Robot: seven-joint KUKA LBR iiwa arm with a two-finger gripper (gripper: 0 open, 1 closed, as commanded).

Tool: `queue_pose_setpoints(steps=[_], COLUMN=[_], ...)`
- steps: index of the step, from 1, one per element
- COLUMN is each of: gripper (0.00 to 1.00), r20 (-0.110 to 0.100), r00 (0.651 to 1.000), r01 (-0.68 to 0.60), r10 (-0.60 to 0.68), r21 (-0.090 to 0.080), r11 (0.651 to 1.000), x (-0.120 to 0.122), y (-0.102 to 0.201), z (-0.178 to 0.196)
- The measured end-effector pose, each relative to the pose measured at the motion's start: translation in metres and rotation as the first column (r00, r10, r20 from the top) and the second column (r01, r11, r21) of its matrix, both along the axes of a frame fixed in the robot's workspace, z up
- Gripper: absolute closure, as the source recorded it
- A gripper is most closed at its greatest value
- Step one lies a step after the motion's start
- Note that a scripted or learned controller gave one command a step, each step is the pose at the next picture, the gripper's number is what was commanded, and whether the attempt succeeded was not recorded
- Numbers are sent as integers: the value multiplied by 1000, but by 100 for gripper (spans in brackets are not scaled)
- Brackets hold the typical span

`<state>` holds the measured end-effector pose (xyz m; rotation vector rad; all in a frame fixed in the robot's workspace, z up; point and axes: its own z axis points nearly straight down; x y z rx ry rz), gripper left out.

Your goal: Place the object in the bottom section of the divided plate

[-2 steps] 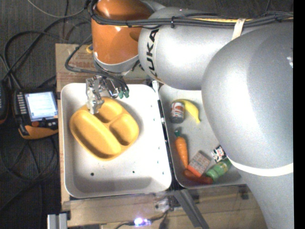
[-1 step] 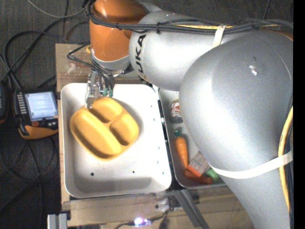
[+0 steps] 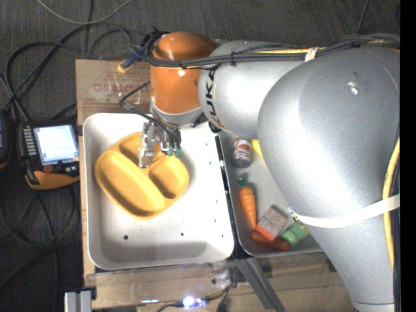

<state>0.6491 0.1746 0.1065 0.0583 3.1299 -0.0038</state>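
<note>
Camera view: I have the two-finger gripper (image 3: 151,153) low over the yellow plastic divided plate (image 3: 130,182) in the left white bin (image 3: 162,242). Whether it grips anything, I cannot tell. Risk: releasing here drops onto the divider ridge, not the bottom section. No object is discernible beneath it.

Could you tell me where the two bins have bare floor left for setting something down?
In the left bin, the floor is bare along the near rim, below the yellow divided plate, and in a strip between plate and right wall. The right bin is crowded: can, carrot, small box, and the arm overhead.
</note>
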Motion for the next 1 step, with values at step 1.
queue_pose_setpoints(steps=[1], gripper=[100], r20=[6], r00=[992], r01=[124], r10=[-124], r21=[18], r11=[992], x=[19], y=[-30], z=[-10])
